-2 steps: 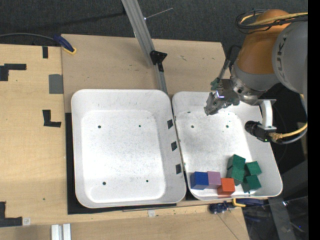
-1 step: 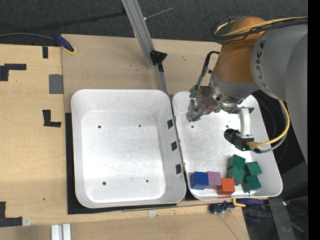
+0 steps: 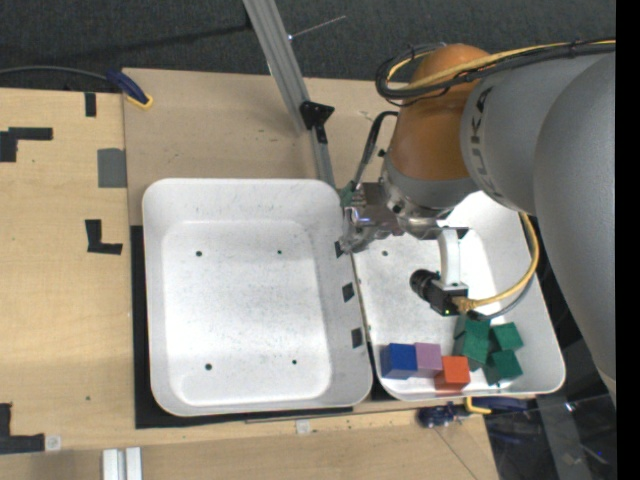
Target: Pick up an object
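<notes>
We judged the main risk to be an empty grasp. The gripper (image 3: 358, 226) hung at the upper left corner of the right bin (image 3: 400, 298), close to the wall it shares with the left bin (image 3: 160, 198) and well apart from every block. A closure made there would have taken nothing, and a straight descent could have struck the rim between the bins. We could not tell whether the gripper was released or clenched, and we saw no object in it. The candidate objects all lay in the right bin, crowded along its lower edge. A blue block (image 3: 400, 359) and a pale purple block (image 3: 428, 356) sat touching or nearly so, with an orange block (image 3: 455, 371) just beside them. Several green blocks (image 3: 492, 348) were heaped toward the lower right corner. We judged this crowding to be a second hazard: a grasp could have caught two blocks, pushed a neighbour aside, or been fouled by the bin wall. In the left bin we saw no objects, only its bare white floor.
</notes>
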